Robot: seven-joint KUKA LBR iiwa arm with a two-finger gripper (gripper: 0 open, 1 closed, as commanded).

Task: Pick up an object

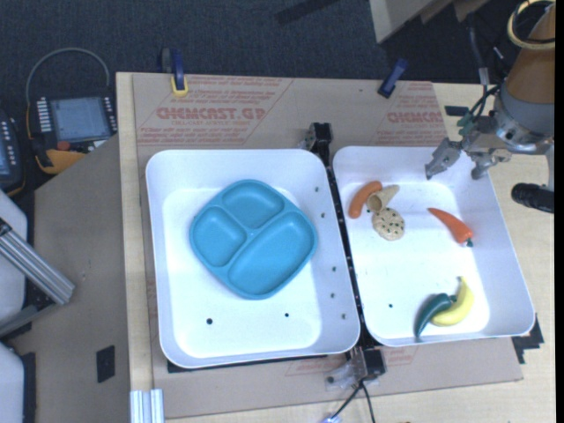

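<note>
My gripper (460, 166) hangs over the far right corner of the right bin (414, 329), open, with nothing between its fingers. Below it in that bin lie a red-orange chili pepper (451, 224), an orange sausage-shaped piece (363, 197), an ice-cream cone with a speckled scoop (386, 217), and, near the front, a yellow banana (456, 306) beside a green pepper (430, 312). The chili is the nearest thing to the gripper, a little in front of it.
The left bin (176, 324) holds a blue divided plate (254, 238). A black clamp (318, 136) sits between the bins at the back. A tablet device (77, 118) and cables lie off the bench to the left.
</note>
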